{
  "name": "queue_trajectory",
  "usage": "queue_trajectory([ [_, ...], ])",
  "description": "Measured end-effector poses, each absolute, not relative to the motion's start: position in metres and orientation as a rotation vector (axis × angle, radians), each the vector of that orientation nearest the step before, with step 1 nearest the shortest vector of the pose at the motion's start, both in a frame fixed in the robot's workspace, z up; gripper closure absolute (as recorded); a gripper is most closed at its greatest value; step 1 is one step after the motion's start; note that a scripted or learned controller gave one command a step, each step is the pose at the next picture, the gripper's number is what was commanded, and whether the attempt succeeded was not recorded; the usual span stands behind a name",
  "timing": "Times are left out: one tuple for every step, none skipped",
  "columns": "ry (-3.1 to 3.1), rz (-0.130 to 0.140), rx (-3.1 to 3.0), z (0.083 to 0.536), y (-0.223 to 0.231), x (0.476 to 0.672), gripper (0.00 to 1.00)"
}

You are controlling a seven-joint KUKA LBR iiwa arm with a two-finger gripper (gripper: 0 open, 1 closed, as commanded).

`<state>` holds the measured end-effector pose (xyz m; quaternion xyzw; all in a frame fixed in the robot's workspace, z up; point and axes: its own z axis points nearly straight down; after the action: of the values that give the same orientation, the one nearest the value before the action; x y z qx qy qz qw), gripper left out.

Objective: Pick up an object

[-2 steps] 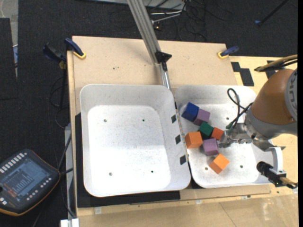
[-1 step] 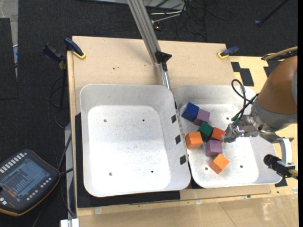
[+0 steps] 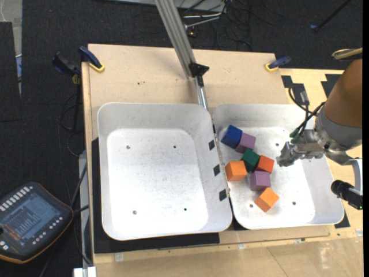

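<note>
Seven small blocks lie clustered in the right bin, toward its 9 o'clock side: blue cube, purple cube, green cube, red-orange cube, orange cube, second purple cube, and a lone orange cube at the group's 5 o'clock. The left bin sits alongside.

Gripper: positioned just at 3 o'clock of the red-orange cube, close to or touching it; contact cannot be confirmed. Whether it is spread or pressed together cannot be told at this size, and no block is seen held by it.

Arm: enters from 3 o'clock, wrist angled down and toward 9 o'clock, orange band above.

Handling note, as judgement: the cluster is tight, so a clean pick likely favours an outlying piece, such as the lone orange cube or the red-orange cube, approached squarely over its flat faces. Descending beside neighbours risks nudging them instead.
</note>
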<state>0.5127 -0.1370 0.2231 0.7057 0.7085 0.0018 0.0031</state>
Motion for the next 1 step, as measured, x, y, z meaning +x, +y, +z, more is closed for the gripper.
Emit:
queue_trajectory([
  [2.222, 0.003, 2.215, 0.2457, -0.1369, 0.5143, 1.00],
])
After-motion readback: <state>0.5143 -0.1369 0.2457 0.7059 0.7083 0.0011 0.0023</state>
